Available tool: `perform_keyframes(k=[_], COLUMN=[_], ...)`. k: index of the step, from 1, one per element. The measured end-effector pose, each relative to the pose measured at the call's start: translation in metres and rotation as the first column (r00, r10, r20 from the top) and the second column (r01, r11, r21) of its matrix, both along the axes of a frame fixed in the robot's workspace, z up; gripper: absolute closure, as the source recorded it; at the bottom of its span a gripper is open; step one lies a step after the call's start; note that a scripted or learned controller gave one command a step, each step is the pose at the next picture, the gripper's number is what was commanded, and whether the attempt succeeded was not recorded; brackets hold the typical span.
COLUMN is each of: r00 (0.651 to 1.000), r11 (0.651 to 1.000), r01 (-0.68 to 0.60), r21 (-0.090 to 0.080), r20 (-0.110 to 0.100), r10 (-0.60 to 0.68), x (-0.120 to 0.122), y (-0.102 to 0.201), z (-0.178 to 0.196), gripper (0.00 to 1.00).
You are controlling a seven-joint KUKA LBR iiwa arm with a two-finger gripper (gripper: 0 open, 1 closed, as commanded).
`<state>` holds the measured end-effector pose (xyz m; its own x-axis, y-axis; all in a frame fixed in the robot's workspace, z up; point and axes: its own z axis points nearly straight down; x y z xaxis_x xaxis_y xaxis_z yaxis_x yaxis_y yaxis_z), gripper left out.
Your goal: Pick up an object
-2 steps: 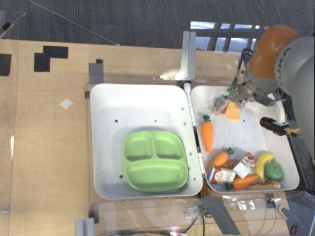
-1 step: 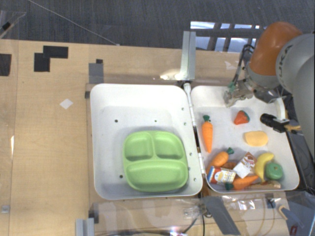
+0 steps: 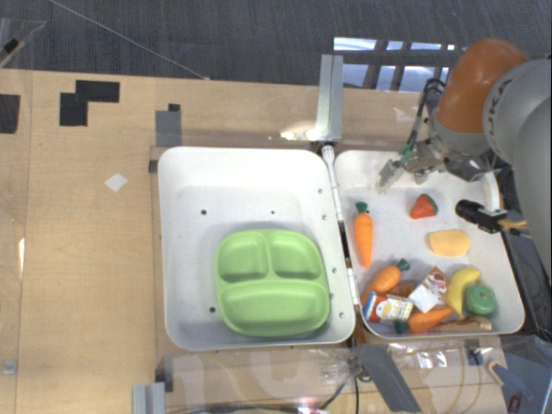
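Reach phase, nothing picked yet. Gripper (image 3: 405, 169) hangs over the far edge of the right bin (image 3: 516, 317), fingers look spread, released, nothing between them. Nearest target: strawberry (image 3: 423, 206) just beside it, lying apart from the rest, so best bet is to centre above it and drop straight. Carrot (image 3: 363, 236) sits by the bin's left wall; clutter fills the near edge.

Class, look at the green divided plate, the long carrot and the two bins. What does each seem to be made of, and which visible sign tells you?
Green divided plate: probably moulded plastic, matte, with soft rounded ridges. Long carrot: likely toy plastic, uniform orange, smooth. Bins: seemingly white plastic, smooth, rounded corners; material uncertain.
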<state>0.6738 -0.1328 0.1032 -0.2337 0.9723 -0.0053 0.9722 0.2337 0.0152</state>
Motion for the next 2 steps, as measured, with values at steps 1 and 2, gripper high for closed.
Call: perform_keyframes(k=[1,2], r00=[0.995,0.995], r11=[0.995,0.995], r01=[-0.103,-0.104], r21=[-0.002,-0.002], r20=[-0.006,0.006], r10=[0.103,0.104], x=[-0.021,-0.017], y=[-0.058,-0.056], z=[-0.014,0.001], gripper=[0.0,1.0])
